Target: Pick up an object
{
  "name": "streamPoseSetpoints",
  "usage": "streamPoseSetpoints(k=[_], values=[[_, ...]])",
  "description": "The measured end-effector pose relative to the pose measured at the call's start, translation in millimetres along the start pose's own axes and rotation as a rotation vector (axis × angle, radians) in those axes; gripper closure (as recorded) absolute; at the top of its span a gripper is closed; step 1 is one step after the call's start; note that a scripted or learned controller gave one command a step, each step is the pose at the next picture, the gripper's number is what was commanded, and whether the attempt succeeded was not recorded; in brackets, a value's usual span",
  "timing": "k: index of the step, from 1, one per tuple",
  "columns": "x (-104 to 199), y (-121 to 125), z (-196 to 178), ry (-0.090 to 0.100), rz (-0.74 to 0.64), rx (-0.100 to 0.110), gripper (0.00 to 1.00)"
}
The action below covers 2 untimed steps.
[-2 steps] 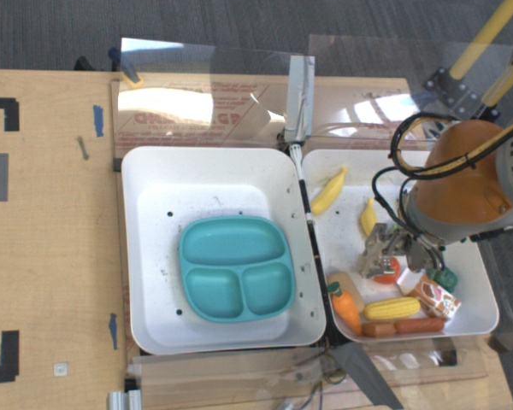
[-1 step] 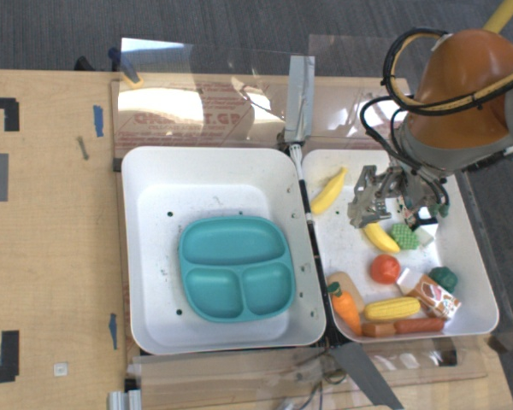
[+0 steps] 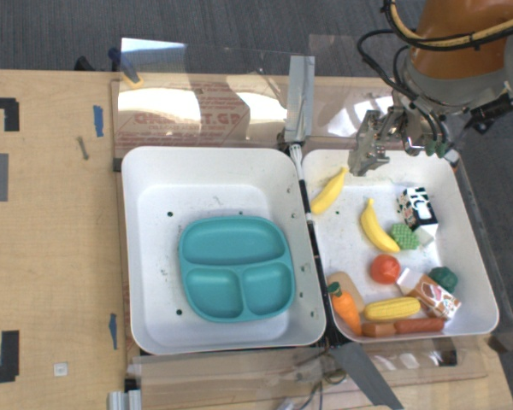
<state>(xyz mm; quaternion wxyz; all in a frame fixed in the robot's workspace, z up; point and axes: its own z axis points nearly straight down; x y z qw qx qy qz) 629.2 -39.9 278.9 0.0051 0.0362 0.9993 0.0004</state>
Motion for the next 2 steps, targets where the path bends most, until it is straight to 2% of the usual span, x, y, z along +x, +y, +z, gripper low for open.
streamPoseSetpoints(k=[1,2], values=[[45.5,26.4,-41.2,0.006,0.293,0.002,1.00],[123.1,70.8,-31.7,0.009,0.351,0.002,1.00]])
